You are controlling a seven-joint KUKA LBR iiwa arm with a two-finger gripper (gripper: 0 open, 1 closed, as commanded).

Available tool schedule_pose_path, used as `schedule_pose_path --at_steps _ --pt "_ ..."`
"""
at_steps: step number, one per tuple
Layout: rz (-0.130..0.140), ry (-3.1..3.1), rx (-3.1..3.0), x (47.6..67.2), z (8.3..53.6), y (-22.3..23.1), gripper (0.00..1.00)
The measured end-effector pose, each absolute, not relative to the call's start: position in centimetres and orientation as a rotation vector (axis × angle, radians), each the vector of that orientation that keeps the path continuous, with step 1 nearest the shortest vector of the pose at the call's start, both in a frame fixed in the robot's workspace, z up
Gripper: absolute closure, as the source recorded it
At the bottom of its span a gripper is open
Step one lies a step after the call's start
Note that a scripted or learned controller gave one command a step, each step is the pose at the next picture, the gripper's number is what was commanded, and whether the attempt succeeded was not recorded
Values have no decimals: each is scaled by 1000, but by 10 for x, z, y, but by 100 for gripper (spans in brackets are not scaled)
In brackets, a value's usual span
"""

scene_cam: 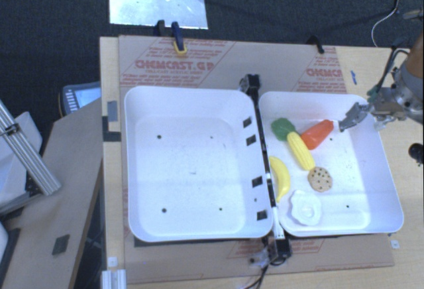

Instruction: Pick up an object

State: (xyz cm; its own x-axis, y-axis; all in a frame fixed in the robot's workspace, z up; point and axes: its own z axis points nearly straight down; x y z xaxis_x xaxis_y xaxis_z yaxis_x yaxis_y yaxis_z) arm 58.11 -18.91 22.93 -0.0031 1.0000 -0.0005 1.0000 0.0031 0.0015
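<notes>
The gripper [361, 115] hangs above the right bin's [384, 168] far right rim, holding nothing; whether its jaws are parted I cannot tell. This looks like the approach step. The carrot [317, 132] lies nearest, just left of it; next come the corn [300, 150], banana [281, 177] and cookie [320, 179]. Next: descend over one. The left bin [185, 168] sits alongside on cardboard [199, 62].

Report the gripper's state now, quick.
Gripper: above the right bin's far edge, nothing visibly held; open or shut cannot be told.
</notes>
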Motion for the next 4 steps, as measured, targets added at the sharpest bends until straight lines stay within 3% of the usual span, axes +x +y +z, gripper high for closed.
schedule_pose_path --at_steps 1,2,3,4 --pt "7 2224 2207 652 231 -202 0" --pt "1 2229 2214 639 198 -170 0" --pt "-2 2233 2218 627 79 -133 0" --pt "5 2226 2212 630 96 -136 100"
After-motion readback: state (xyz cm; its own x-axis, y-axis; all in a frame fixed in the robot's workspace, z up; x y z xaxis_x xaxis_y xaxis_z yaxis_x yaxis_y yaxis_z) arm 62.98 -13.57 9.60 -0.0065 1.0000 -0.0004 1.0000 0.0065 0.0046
